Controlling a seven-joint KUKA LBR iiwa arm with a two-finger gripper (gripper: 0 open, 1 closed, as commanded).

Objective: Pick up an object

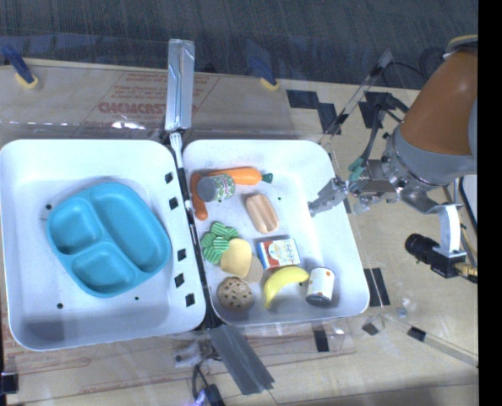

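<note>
The left bin (pixel 31 252) holds a blue tray (pixel 107 237); the right bin (pixel 335 252) holds the toy foods; the gripper (pixel 327 200) hangs at this bin's right rim, how far open I cannot tell, nothing visibly in it; the hot dog (pixel 262 212), nearest object, lies leftward, its long axis almost across the approach.

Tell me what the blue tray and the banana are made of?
The blue tray looks like moulded plastic: one even colour, smooth, with rounded compartments and a soft sheen. The banana seems to be a plastic toy, not real fruit: its yellow is flat and spotless and its surface is smooth. The picture alone cannot make that certain.
</note>
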